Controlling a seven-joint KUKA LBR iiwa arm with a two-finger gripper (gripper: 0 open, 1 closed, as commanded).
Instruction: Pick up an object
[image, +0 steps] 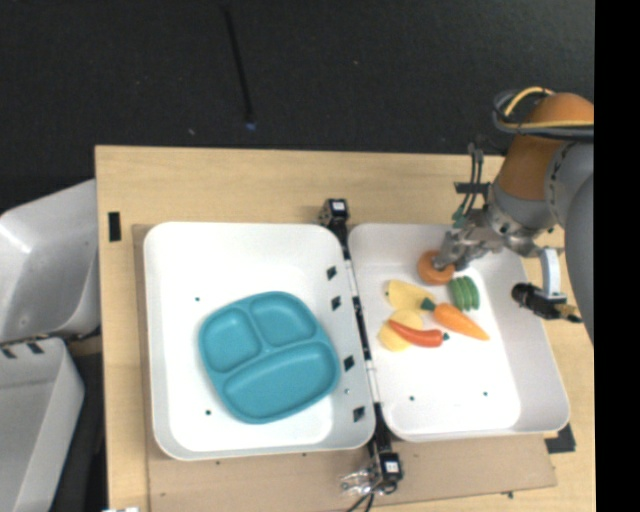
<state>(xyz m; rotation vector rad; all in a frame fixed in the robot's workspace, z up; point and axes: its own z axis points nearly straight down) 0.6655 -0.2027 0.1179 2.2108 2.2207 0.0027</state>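
Note:
The right bin (500, 400) holds a cluster of toy foods. An orange round piece (434, 269) lies at the back, with a green vegetable (464, 293) just in front of it. An orange carrot (461, 320) lies beside a red chili (420, 336), and two yellow pieces (404, 294) sit to their left. My gripper (460, 247) hangs low over the back of the right bin, right at the upper right edge of the orange round piece. Nothing is visibly held.
A blue divided plate (268, 355) lies in the left bin (170, 300). Black clips (335, 212) sit along the seam between the bins. The arm's grey body and orange band (545, 150) fill the right rear corner.

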